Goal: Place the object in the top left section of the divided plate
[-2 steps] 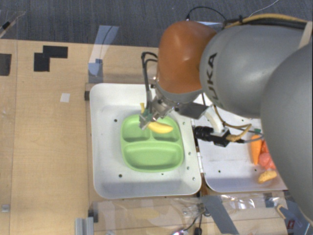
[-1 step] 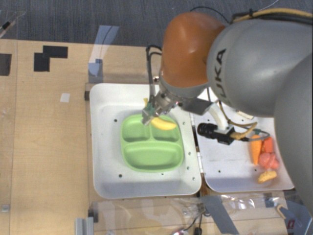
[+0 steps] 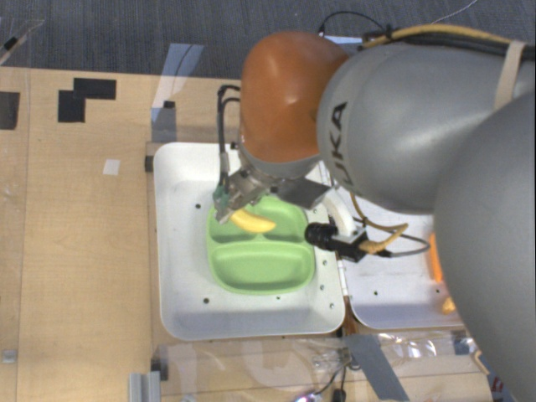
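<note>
Now, from the overhead camera, you see the claw (image 3: 228,198) low over the green divided plate (image 3: 261,266) in the left bin (image 3: 180,249); its grip I cannot tell. A yellow banana-like object (image 3: 253,221) lies in the plate's upper left section, near the bin's far edge. Placing looks nearly finished; next, lift clear.

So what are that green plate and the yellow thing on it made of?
The green plate looks like moulded plastic: even colour, soft sheen, rounded dividers. The yellow banana-shaped object is probably a plastic toy, smooth and uniformly coloured, though too small to be sure.
</note>
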You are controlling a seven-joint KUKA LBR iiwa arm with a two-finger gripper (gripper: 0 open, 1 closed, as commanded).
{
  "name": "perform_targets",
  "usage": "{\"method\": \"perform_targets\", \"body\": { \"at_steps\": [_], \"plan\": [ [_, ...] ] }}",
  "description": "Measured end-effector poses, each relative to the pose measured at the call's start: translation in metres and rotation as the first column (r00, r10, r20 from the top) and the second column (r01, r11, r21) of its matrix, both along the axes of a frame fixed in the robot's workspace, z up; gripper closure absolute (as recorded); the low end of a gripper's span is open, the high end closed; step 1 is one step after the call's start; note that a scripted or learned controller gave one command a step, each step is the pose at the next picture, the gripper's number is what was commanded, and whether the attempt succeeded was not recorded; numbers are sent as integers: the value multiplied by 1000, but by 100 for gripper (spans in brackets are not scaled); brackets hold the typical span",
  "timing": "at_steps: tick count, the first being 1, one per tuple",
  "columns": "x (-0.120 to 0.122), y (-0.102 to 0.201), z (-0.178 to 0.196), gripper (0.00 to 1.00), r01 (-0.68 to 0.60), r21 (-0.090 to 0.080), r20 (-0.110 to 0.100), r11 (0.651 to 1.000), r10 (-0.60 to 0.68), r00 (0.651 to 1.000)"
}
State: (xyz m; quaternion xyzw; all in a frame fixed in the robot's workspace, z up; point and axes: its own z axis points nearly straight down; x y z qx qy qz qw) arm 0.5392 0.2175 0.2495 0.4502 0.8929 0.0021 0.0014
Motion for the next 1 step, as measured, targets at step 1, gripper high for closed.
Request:
{"method": "perform_targets", "body": {
  "at_steps": [1],
  "plan": [
    [0, 0, 0, 0, 0, 0, 0, 1000, 0, 1000]
  ]
}}
